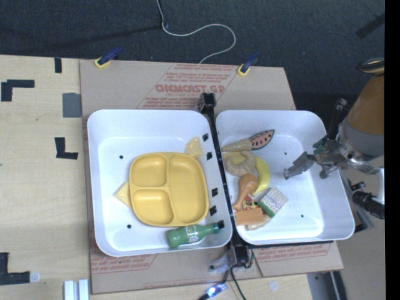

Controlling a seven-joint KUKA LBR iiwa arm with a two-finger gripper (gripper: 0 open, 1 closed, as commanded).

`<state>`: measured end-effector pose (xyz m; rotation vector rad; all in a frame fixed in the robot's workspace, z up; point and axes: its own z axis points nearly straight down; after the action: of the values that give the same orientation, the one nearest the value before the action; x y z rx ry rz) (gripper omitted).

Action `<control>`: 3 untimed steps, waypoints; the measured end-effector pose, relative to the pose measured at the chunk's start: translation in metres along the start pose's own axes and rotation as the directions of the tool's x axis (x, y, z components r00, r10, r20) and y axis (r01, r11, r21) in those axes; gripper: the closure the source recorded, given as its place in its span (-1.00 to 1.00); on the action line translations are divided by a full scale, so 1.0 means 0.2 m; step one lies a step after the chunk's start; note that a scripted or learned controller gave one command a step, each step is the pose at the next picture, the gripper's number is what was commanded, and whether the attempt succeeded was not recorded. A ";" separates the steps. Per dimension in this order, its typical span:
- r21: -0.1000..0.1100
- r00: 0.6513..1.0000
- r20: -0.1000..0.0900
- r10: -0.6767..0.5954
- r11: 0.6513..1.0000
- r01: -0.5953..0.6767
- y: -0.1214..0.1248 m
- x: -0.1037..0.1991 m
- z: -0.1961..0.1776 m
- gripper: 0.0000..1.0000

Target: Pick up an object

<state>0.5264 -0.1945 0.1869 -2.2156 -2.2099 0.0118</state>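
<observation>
Pincer hovering over right bin, nothing gripped.
Yellow tray [169, 188] and green bottle [191, 234] lying in left bin [100, 167]; toy-food pile with banana [263, 174] crowding right bin's [312, 227] nine o'clock wall. Pincer [299, 167] sitting at three o'clock, fingers spread narrowly; advising descending on the banana, clear of neighbours.

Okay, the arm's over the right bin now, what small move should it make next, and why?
Probably slide the gripper left toward the banana. It hangs over bare floor of the right bin, holding nothing, while the toys sit piled by the divider. The banana lies nearest, on that pile's outer edge.
</observation>
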 end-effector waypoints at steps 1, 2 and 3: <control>-0.012 1.000 0.003 -0.003 1.000 0.003 0.02 0.00 -0.03 -1.00; -0.008 1.000 0.002 -0.004 1.000 0.004 0.04 0.05 0.22 -1.00; -0.009 1.000 0.003 -0.004 1.000 0.004 0.04 0.05 0.49 -1.00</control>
<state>0.5328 -0.1843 0.0882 -2.2173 -2.2201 0.0051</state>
